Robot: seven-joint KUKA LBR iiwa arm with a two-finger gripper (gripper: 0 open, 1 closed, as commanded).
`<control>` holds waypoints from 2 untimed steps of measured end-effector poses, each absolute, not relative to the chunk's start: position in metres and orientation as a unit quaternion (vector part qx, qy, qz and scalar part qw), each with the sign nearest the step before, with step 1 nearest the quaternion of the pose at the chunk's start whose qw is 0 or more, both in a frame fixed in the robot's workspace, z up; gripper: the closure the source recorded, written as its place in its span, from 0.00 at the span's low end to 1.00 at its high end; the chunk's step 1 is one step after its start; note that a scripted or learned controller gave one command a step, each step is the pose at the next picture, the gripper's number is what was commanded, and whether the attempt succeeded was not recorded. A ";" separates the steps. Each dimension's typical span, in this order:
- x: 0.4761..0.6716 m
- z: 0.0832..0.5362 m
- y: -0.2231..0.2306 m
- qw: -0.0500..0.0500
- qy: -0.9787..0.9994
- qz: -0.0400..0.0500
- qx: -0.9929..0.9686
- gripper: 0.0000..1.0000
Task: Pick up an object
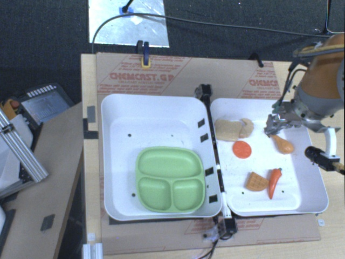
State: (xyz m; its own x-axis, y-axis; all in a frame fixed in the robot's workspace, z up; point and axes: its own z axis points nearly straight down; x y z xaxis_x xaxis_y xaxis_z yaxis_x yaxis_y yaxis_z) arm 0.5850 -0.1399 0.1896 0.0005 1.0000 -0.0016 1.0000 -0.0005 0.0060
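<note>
1. The shallow white plastic right-hand bin [310, 190] is the landmark here; every candidate for picking lies on its floor, while the left white bin [116, 144] beside it carries a pale green three-compartment plastic tray [170, 178].
2. The grey arm with its orange band [323, 72] reaches over the right bin's far right corner.
3. The gripper [275, 124] hangs over the bin's far half, right of centre; whether its fingers are apart or closed I cannot tell.
4. A beige flat bread-like piece [233, 128] lies at the far left of the bin.
5. An orange-tan drumstick-shaped toy [282, 144] lies just below and right of the gripper, its long axis slanting toward the bin's right wall. It looks the nearest target.
6. A red disc [242, 149], an orange wedge [257, 182] and a red chilli [274, 181] lie nearer the bin's front.
</note>
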 end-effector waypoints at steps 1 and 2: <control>0.586 0.243 -0.140 0.003 0.708 0.002 0.706 1.00; 0.586 0.236 -0.096 0.000 0.710 0.001 0.704 1.00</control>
